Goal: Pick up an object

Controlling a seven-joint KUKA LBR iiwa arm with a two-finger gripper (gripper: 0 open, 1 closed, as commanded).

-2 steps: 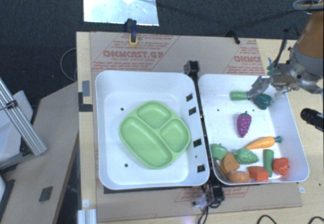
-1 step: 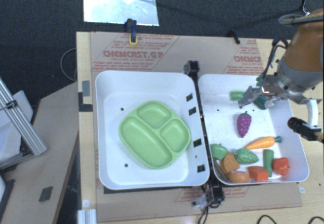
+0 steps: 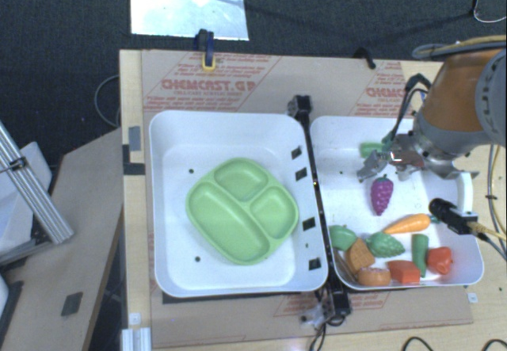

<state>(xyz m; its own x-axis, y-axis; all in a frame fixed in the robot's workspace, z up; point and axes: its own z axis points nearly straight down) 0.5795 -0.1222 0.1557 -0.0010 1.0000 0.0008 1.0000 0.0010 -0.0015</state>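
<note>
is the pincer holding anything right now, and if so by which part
It cannot be told. The pincer sits right above the top end of the purple toy grape bunch in the right white bin, but the view shows no clear grip on it.

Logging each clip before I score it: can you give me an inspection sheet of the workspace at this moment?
Surface: two white bins side by side, left bin, right bin, on a printed board.
Job's things: purple grapes, carrot and other toy foods piled along the right bin's near edge.
Clutter: green divided plate in the left bin.
Grippers: hand just above the grapes; holding nothing visible.
Cables: black cable by the wrist.
Surroundings: dark floor, clamp at the board's far edge.
</note>
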